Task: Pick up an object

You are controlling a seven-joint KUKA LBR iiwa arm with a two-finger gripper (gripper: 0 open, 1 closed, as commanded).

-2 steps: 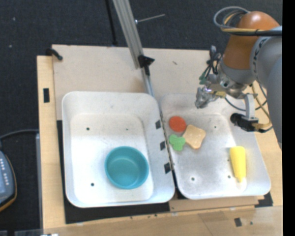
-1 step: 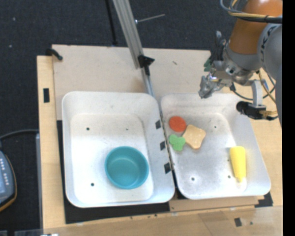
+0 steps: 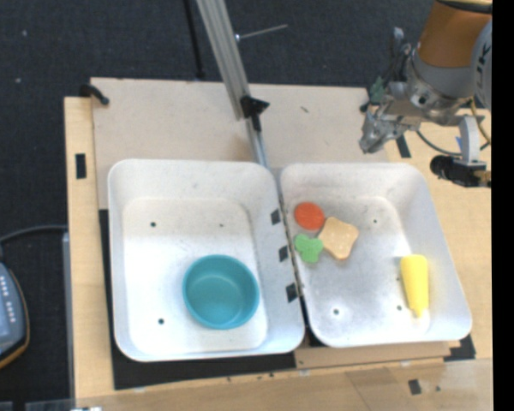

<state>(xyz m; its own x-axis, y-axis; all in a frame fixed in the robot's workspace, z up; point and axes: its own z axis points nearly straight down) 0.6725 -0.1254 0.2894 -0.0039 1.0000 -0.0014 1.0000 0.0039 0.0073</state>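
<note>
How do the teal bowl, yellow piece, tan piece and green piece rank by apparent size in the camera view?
1. teal bowl
2. yellow piece
3. tan piece
4. green piece
The yellow and tan pieces look close; the yellow one is longer.

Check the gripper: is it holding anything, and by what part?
Nothing held. The gripper hangs above the right bin's far rim with nothing between its fingers; the yellow piece lies in that bin.

Over the right bin (image 3: 437,221) the middle and far side lie open. An orange piece (image 3: 308,216), green piece (image 3: 308,247) and tan piece (image 3: 339,237) crowd its left wall; a yellow piece (image 3: 415,283) sits near the right.
</note>
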